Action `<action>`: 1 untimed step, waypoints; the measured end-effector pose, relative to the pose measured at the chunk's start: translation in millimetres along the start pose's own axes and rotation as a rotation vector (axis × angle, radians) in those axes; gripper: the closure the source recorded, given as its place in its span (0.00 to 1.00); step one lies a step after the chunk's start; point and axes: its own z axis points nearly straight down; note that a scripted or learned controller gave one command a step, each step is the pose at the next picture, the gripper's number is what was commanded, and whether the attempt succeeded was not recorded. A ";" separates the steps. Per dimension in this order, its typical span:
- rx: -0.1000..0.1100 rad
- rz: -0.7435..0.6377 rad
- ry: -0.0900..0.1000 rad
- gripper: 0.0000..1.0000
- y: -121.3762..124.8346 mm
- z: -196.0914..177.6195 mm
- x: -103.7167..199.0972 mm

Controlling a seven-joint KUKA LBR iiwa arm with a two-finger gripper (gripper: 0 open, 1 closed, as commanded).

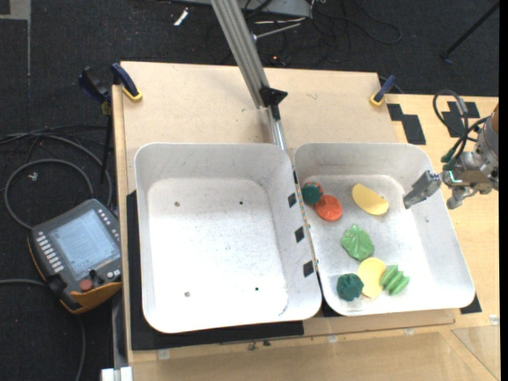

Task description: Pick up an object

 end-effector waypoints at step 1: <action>-0.004 0.001 -0.001 0.00 0.7 -1.9 0.1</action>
